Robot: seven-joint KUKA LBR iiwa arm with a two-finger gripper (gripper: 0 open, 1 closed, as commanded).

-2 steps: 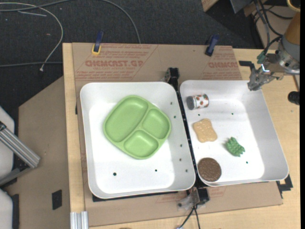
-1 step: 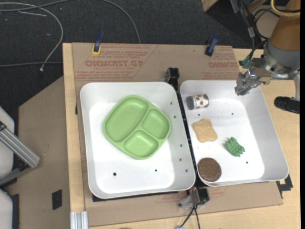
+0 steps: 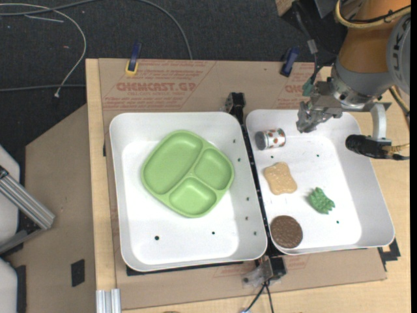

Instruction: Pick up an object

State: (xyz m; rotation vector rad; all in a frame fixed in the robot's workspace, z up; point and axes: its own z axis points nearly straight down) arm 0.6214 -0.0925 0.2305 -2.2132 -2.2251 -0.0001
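The right bin holds a small can lying on its side near the far left corner. A tan cookie-shaped piece lies in front of it. A green leafy toy and a brown round disc lie nearer the front. My gripper hangs over the bin's far edge, to the right of the can and apart from it, with nothing seen between its fingers.
The left bin carries a green three-part plate. A black clamp sits at the far end of the seam between the bins. A black cylinder juts over the right bin's right rim. Cardboard surrounds both bins.
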